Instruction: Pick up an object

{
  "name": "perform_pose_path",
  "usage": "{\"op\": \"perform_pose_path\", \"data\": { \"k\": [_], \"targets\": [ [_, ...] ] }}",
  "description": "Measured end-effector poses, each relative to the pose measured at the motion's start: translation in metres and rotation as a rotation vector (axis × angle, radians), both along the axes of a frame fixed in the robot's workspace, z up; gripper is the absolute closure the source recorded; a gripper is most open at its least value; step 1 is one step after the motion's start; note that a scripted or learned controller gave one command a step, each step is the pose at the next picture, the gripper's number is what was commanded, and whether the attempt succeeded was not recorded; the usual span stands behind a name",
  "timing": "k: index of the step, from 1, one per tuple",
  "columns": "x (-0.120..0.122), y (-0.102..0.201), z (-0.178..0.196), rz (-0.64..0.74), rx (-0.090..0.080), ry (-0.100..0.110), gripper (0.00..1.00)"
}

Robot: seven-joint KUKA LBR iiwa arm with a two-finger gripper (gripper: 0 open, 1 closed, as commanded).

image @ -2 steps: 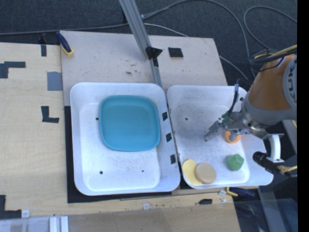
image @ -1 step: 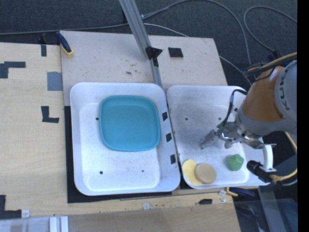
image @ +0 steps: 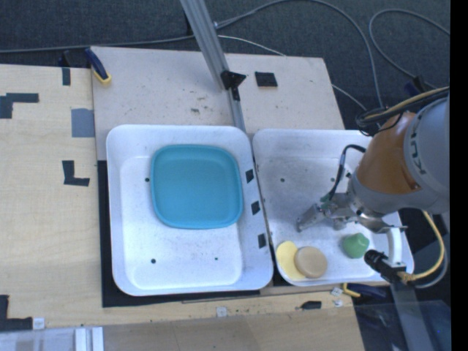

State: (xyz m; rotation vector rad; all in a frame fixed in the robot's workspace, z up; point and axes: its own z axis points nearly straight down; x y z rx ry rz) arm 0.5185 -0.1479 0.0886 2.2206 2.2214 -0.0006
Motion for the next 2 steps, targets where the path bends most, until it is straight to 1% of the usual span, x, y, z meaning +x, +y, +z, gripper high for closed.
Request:
{"op": "perform_pose_path", "data": {
  "k": [1,2],
  "targets": [
    [0.001,-0.001,0.012,0.0,-0.001,-0.003,1.0],
    [0.01,0.005,0.062,0.001,0.0,-0.003,1.0]
  ]
}}
